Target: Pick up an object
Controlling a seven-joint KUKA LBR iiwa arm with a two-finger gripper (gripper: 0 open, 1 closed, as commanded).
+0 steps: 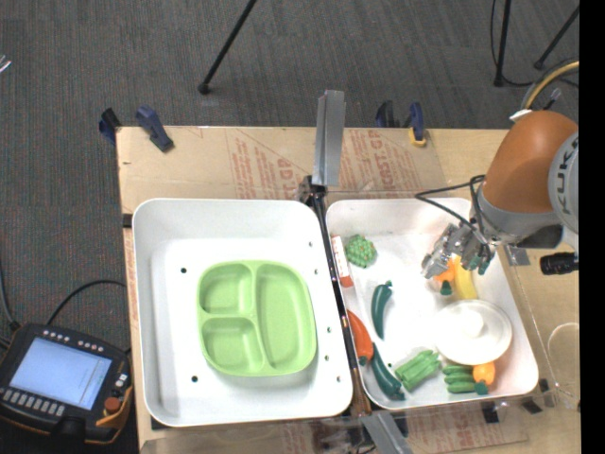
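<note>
Left bin (151, 253) holds a green tray (255, 318) (three-compartment).

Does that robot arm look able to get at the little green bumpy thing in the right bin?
Probably yes: the green bumpy piece lies alone on bare bin floor, nothing over it, with the gripper nearby.

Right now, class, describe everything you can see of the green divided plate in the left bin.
The green divided plate is pale lime, smooth like moulded plastic, a rounded rectangle with a raised rim. Ridges split it into three compartments: two smaller ones on the left, one long one on the right. It lies flat, right way up, slightly turned, on the floor of the left white bin, near its middle. Nothing lies in it, and only the bin touches it.
</note>
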